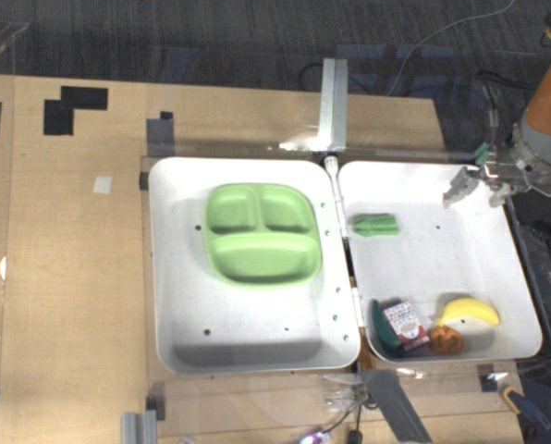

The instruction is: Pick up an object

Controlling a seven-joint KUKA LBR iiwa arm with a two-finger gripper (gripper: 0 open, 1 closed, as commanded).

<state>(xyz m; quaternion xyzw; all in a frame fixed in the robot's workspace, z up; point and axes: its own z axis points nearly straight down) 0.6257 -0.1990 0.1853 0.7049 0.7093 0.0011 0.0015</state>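
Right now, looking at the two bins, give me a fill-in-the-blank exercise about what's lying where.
1. The divided plate in the left bin is ____ in colour.
2. The banana lies in the ____ bin.
3. The small green block lies in the right bin near the ____ that separates the two bins.
4. The gripper hangs over the ____ bin's far right corner.

Missing words: green; right; wall; right

2 bins sit side by side on the tabletop (63, 276). A divided plate (262, 232) lies in the left bin (178, 340). In the right bin (497, 276), a block (374, 225) lies near the dividing wall, while a carton (403, 323), a small fruit (447, 339) and a banana (470, 313) cluster at the front edge.
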